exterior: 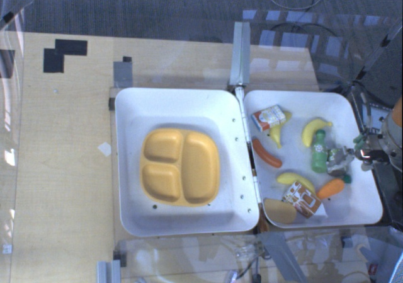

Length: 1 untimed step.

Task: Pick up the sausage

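Note:
The sausage point(267, 153) is a short red-orange link lying at a slant in the left part of the right bin point(362, 118), close to the divider. My gripper point(342, 159) reaches in from the right and hovers over the bin's right side, beside a green bottle point(319, 151) and above a carrot point(332, 188). It stands well to the right of the sausage, with the bottle between them. Nothing shows held in it.
Around the sausage lie a red-and-white carton point(271, 116), two bananas point(315, 130) point(295, 179), a brown patterned packet point(304, 198) and a tan bread piece point(280, 211). The left bin point(126, 118) holds a yellow divided plate point(181, 166).

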Each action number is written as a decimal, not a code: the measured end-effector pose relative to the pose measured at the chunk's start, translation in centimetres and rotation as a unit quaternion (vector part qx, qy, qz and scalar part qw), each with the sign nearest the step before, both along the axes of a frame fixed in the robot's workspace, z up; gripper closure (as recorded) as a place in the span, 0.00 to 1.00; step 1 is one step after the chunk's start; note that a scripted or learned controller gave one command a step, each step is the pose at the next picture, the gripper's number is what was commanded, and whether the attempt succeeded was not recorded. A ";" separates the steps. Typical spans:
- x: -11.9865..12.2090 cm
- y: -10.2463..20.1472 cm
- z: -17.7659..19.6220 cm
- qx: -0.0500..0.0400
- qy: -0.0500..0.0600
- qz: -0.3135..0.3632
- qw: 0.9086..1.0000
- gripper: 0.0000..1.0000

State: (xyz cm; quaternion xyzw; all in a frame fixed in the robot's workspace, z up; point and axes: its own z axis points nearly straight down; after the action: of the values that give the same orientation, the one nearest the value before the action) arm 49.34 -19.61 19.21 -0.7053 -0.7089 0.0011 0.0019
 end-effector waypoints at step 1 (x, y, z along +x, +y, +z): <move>2.4 4.3 -9.9 0.000 -0.001 -0.065 0.998 0.00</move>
State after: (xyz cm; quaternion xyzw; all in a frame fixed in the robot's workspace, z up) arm 51.76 -15.27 9.27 -0.7500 -0.6614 0.0004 0.0009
